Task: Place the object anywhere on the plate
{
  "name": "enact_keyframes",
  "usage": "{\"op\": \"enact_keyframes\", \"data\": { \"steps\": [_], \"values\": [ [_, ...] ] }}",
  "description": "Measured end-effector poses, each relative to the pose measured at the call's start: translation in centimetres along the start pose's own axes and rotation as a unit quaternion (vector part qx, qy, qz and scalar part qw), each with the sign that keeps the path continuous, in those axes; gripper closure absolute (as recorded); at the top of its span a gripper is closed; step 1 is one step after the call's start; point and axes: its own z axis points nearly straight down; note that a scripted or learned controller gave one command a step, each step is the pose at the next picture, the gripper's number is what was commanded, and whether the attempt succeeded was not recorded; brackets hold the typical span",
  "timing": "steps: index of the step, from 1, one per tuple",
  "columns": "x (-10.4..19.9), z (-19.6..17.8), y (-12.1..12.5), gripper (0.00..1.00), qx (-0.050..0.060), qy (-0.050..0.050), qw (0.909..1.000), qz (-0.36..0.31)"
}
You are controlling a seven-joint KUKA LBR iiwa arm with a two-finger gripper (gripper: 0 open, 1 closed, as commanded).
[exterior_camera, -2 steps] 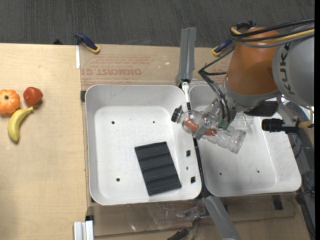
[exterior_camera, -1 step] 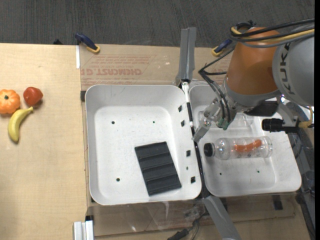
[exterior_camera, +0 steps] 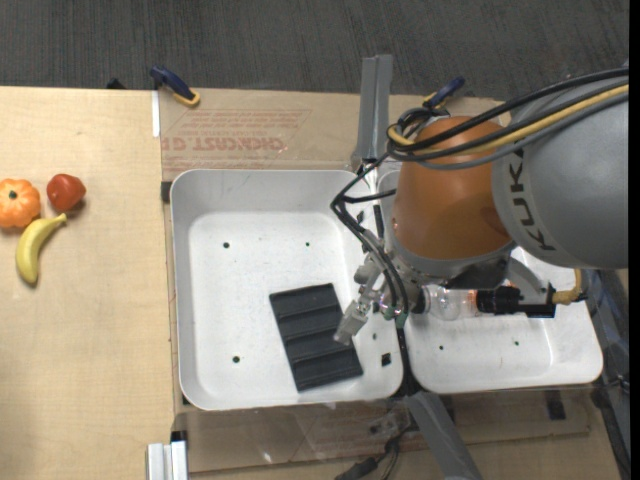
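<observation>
1. The hand [exterior_camera: 356,320] hung low over the right part of the left bin [exterior_camera: 200,268], just beside the right edge of the plate [exterior_camera: 315,336], a dark ribbed slab that lay flat near the bin's front wall.
2. Whether the hand was released, clenched or grasping something could not be told: the wrist and its cables [exterior_camera: 370,238] hid most of it, and nothing was plainly seen between its tips.
3. The object to be placed could not be picked out. Nothing rested on the plate, so the placing looked not yet done, and it was unclear whether a grasp had been made at all.
4. As a judgement, what was left was most of the task: to secure the object, bring it over the plate and let it go there.
5. Edges: the plate sat close to the bin's front wall and not far from the wall shared with the right bin [exterior_camera: 520,358]. The arm [exterior_camera: 470,203] crossed that shared wall, so any low sideways move to the right risked a knock.
6. Open room: the white floor left of and behind the plate was bare, leaving free space to approach from that side.
7. A banana [exterior_camera: 34,248], an orange [exterior_camera: 17,204] and an apple [exterior_camera: 66,192] lay on the tabletop [exterior_camera: 80,368], well apart from the bins.
</observation>
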Motion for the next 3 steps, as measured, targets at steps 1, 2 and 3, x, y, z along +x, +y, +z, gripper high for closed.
{"op": "enact_keyframes", "data": {
  "steps": [1, 2, 3],
  "values": [
    [1.8, 9.9, 1.6, 0.0, 0.0, 0.0, 0.9973, -0.074],
    [5.0, 10.0, 7.5, 0.0, 0.0, 0.001, 0.9978, -0.066],
    [7.4, 10.1, 12.1, 0.0, 0.001, 0.0, 0.9962, 0.087]
  ]
}}
